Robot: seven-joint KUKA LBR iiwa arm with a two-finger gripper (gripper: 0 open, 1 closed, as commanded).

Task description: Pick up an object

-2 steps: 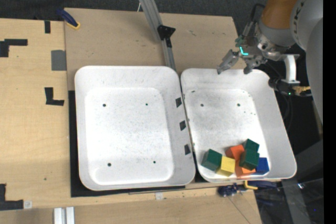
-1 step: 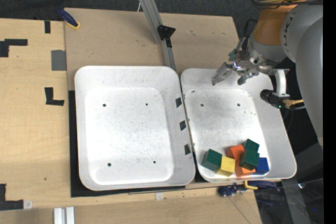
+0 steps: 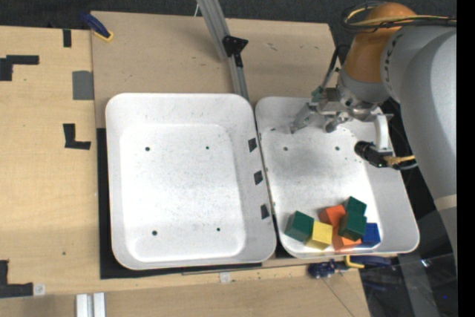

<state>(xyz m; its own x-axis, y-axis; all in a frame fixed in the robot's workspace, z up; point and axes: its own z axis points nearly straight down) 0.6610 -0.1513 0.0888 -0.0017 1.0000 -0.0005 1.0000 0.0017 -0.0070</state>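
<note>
1. Partly hidden under the grey arm, the two-finger gripper [image 3: 315, 117] hangs over the right white bin [image 3: 297, 159]; whether it is released or clenched, I cannot tell.
2. Small coloured blocks [image 3: 334, 225] huddle in that bin's near corner, their long axes unclear.

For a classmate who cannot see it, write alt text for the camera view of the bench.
A grey arm with an orange band reaches in from the right, its gripper over the far end of the right bin. Green, yellow, orange and blue blocks sit clustered in that bin's near corner. The left bin lies beside it on the bench.
</note>
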